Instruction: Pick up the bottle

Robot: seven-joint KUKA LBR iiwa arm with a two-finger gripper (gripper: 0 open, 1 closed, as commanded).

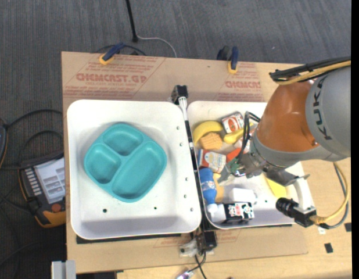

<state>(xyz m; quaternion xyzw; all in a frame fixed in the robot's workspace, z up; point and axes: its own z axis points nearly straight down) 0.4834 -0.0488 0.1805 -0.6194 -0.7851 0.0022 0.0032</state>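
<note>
Down in the right bin, the blue bottle lies against the wall shared with the left bin, just below a yellow banana. The gripper hangs right of the bottle, apart from it; whether it is clenched cannot be told. A teal divided plate sits in the left bin.

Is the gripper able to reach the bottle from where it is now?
Probably yes. The bottle lies along the right bin's left wall with its top uncovered, and the gripper hangs just beside it. The wall and nearby items leave little room.
</note>
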